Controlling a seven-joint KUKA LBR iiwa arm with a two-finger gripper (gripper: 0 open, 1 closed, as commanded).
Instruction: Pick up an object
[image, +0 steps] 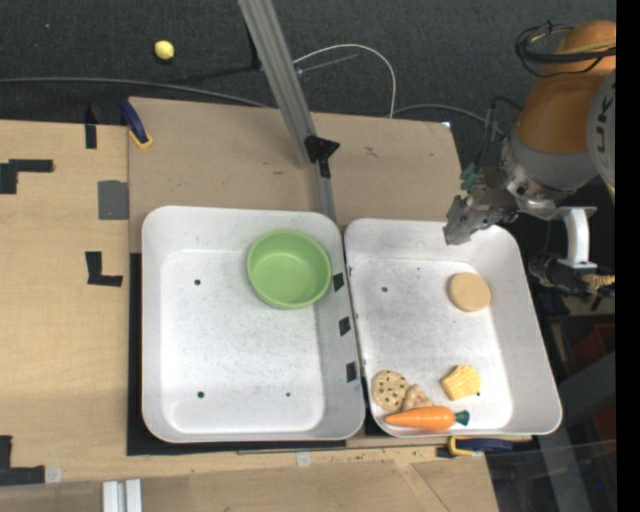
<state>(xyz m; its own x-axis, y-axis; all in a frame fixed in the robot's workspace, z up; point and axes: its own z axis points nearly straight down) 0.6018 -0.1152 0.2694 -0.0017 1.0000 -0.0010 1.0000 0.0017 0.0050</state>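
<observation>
Gripper (462, 228) hangs over the right bin's (535, 330) far rim; whether its fingers are apart I cannot tell. Just below lies a tan round biscuit (468, 292), probably light, stiff plastic: best pinched across its edges, low and square.

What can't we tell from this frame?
- Gripper, camera view: dark and small against the right bin's rim; finger state unreadable.
- Arm: cut off by the top and right edges.
- Carrot and cookie: whether they touch is too small to tell.
</observation>
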